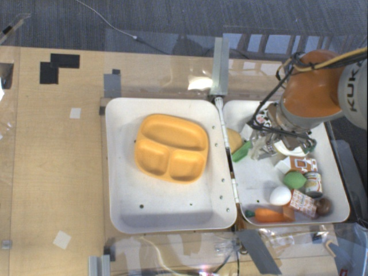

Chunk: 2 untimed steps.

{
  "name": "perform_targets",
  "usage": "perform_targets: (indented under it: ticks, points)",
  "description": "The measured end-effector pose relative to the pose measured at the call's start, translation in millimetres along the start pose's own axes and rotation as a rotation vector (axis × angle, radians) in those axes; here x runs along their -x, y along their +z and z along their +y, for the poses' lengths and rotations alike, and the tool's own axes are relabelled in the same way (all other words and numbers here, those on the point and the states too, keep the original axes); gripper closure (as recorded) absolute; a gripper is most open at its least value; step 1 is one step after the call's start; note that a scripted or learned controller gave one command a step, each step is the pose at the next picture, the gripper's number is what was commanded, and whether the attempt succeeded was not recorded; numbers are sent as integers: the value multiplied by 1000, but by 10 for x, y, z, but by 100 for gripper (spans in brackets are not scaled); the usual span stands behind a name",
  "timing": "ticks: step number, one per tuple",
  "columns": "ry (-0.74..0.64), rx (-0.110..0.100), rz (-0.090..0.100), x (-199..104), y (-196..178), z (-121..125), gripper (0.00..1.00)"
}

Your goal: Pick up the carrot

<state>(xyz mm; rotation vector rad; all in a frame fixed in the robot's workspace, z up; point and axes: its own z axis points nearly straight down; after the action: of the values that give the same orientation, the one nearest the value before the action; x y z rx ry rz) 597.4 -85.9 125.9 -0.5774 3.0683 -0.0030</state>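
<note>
The grey KUKA arm (351, 91) reaches in from the right over the right-hand white bin (339, 203), its orange band (310, 91) bulking above the wrist; the wrist points down into the upper middle of that bin, and the gripper (265, 145) hangs below it amid dark cabling and metal parts; whether its jaws are spread or closed I cannot tell, since the wrist and cables hide them from this angle; nothing can be seen clearly between them.

The carrot (270, 215) lies on the floor of the same bin, in its near left corner, lengthwise along the front wall; it is well apart from the gripper, towards the front edge of the bin, and nothing touches it from above; a white egg-like ball (280, 196) sits just beyond it, and a green round fruit (294, 179) lies just beyond that; a small printed carton (303, 203) lies just right of the carrot's end, with a dark brown round thing (324, 206) beside it; a green elongated piece (241, 150) lies just left of the gripper, near the bin's left wall.

The left-hand white bin (126, 211) holds a yellow divided tray (171, 147), set in its upper middle.
</note>
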Motion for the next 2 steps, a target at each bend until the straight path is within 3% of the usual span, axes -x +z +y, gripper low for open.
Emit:
perform_targets:
  ticks: [1, 2]
  points:
    - [184, -9, 5, 309, -403, 623, 100]
    - [190, -8, 33, 229, -350, 591, 0]
